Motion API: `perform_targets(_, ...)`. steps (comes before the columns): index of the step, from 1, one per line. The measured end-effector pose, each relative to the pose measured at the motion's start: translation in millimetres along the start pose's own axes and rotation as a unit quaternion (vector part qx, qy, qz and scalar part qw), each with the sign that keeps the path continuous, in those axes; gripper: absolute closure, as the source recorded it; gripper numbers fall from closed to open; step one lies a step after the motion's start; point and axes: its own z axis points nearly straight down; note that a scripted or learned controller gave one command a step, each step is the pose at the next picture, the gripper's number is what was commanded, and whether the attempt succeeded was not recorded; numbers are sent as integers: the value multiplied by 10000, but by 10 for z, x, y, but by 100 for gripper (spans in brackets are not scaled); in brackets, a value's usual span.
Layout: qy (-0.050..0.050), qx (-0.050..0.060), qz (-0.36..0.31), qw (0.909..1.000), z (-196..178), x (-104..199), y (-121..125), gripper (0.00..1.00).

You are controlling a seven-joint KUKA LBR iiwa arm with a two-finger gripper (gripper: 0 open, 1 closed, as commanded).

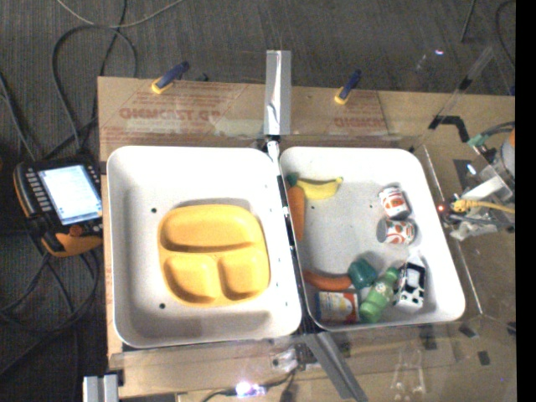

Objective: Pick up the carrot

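The carrot (pixel 296 209) is lying flat in the right bin (pixel 435 224), orange and slim, stretching lengthwise along the bin's left wall. Its top end is sitting just beside a yellow banana (pixel 320 188) near the far left corner.

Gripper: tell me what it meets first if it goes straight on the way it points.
Probably the right wall of the right bin: the gripper sits just outside it, seemingly pointing left. If it is high enough to pass over, the red-and-white can comes next. Depth is unclear.
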Motion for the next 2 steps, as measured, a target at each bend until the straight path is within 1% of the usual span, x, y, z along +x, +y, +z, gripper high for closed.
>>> perform_targets(1,1,6,-156,9999,19,-290,-118,100)
perform_targets(2,2,1,-640,9979,-47,334,-106,100)
